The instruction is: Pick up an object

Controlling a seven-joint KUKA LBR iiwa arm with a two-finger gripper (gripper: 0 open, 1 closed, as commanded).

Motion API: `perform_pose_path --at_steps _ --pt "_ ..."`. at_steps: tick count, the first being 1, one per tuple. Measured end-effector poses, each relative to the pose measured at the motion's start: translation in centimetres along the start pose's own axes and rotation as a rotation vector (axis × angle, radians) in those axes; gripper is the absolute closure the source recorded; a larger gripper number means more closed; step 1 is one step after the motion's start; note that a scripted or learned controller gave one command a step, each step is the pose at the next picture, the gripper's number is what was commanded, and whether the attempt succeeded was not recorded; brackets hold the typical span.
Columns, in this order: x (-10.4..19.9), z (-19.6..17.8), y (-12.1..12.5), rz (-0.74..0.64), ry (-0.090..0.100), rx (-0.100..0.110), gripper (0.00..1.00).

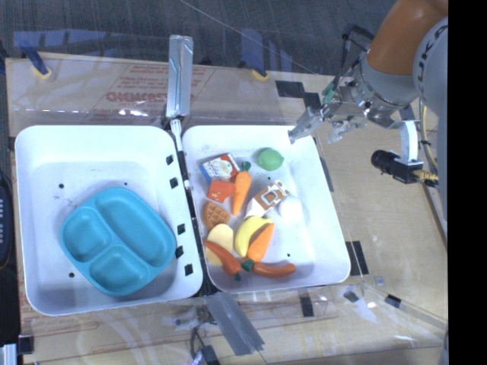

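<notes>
The right bin holds a pile of toy food. A green ball lies near the bin's far side, with an orange carrot and a red-and-white carton to its left. A small brown-and-white carton and a white piece lie in the middle. Nearer the front are a yellow banana, a waffle and a red sausage. My gripper hangs over the bin's far right corner, above and right of the green ball, with nothing seen in it.
The left bin holds a blue divided plate. A metal clamp stands behind the wall between the bins. The grey arm with its orange band enters from the upper right, cables trailing beside it.
</notes>
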State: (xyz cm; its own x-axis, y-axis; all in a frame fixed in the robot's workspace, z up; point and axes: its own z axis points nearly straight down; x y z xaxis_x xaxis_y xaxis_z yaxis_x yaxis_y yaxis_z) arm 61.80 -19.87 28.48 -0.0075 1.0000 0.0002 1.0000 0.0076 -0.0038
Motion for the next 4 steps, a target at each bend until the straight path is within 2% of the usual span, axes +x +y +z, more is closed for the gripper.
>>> perform_pose_path --at_steps 1,2,3,4 --pt "2.8 -1.6 3.8 0.042 0.000 -0.003 0.00" --pt "3.9 12.8 1.7 -0.025 0.002 0.010 0.00" --pt "8.8 19.4 -1.4 -0.327 0.001 0.001 0.00" --pt "6.3 19.2 -1.3 -0.183 -0.002 -0.004 0.00"
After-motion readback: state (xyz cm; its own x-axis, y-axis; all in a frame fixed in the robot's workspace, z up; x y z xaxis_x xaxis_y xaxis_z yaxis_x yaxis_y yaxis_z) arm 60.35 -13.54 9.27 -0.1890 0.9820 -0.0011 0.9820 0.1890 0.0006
